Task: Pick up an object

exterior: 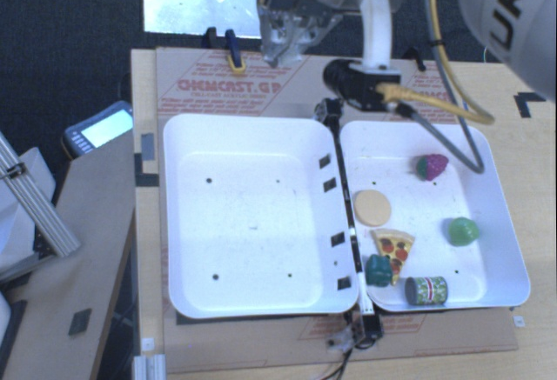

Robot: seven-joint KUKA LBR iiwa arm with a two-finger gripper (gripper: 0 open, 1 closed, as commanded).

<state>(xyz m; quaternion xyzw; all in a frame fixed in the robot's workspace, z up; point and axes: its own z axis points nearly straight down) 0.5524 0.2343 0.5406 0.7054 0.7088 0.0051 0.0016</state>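
Bench: I see 2 shallow white plastic bins at centre frame.
Right bin: flat tan disc, yellow pizza-slice toy.
Gripper: top centre; finger state, I cannot tell.

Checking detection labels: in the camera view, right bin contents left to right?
Tan disc → pizza slice toy → can → green ball. The teal piece and the pink berry overlap others in x, so I left them out.
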